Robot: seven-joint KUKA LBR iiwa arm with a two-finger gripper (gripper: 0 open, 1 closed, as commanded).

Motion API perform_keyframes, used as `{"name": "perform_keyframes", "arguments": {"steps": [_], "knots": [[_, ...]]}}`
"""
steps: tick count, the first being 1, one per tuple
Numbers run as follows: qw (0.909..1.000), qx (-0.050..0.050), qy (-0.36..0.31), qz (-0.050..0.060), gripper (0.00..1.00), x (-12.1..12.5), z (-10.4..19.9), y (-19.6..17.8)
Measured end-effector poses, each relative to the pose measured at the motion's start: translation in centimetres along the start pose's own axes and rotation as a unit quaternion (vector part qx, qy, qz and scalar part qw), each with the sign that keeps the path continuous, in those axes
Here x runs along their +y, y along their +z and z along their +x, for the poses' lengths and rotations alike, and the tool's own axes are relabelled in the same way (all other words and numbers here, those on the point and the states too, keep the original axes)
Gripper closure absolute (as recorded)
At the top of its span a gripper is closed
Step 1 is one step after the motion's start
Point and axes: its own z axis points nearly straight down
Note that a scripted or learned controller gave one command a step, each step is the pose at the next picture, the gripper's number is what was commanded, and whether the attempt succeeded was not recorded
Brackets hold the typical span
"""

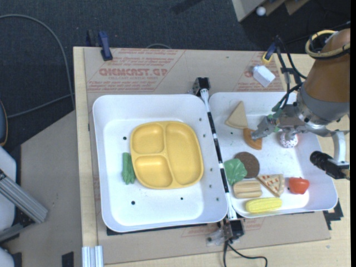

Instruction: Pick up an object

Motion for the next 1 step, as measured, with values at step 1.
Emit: {"name": "perform_keyframes", "arguments": {"steps": [1], "knots": [[1.0000, 0.000, 0.000, 0.001, 0.00, 4.38, 0.28, 10.99]]}}
